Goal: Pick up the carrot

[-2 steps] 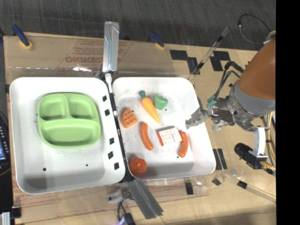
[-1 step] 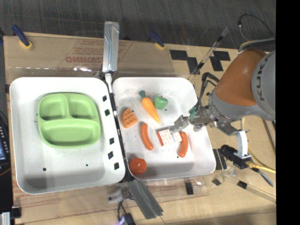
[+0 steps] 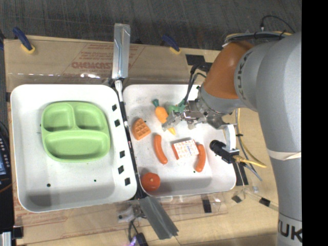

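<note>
The gripper (image 3: pixel 176 118) hangs low over the upper middle of the right bin (image 3: pixel 225 181), reaching in from the right, and I cannot tell whether it is open or closed. The carrot (image 3: pixel 161 113) lies just to its left on the bin floor, green top pointing up-left; whether they touch is unclear. Below the carrot sit an orange waffle piece (image 3: pixel 141 128), two sausages (image 3: pixel 160 148) (image 3: pixel 200 157), a small printed box (image 3: pixel 185 149) and a tomato (image 3: pixel 150 181). In the left bin (image 3: pixel 25 188) rests a green divided plate (image 3: pixel 76 130).
</note>
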{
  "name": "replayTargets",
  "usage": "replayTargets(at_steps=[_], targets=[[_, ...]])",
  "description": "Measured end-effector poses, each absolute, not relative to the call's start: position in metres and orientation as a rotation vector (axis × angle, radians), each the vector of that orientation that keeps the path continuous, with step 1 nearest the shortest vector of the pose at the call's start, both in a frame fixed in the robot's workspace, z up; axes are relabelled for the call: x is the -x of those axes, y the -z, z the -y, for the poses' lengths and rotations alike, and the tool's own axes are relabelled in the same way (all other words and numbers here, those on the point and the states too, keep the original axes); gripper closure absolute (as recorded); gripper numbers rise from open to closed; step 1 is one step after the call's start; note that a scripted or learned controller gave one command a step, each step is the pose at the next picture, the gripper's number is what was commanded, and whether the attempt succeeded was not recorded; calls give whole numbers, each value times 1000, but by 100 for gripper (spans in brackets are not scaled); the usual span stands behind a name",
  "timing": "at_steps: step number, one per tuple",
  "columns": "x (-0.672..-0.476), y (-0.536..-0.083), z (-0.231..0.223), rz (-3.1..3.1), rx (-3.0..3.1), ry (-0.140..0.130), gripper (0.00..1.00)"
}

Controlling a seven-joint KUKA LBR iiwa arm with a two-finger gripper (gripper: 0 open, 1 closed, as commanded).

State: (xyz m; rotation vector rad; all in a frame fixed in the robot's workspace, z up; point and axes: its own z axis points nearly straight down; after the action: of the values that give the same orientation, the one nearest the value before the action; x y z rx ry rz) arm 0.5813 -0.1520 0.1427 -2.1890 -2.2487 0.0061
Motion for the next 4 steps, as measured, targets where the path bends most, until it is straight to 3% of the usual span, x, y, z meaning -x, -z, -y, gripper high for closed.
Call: replayTargets(at_steps=[1,2,3,4], targets=[[-628,-120,162,2268,2170,-3,0],[-647,-92,138,2322,2119,2,0],[-657,-106,119,2282,2158,-2,0],[-657,-114,119,2288,2151,-4,100]])
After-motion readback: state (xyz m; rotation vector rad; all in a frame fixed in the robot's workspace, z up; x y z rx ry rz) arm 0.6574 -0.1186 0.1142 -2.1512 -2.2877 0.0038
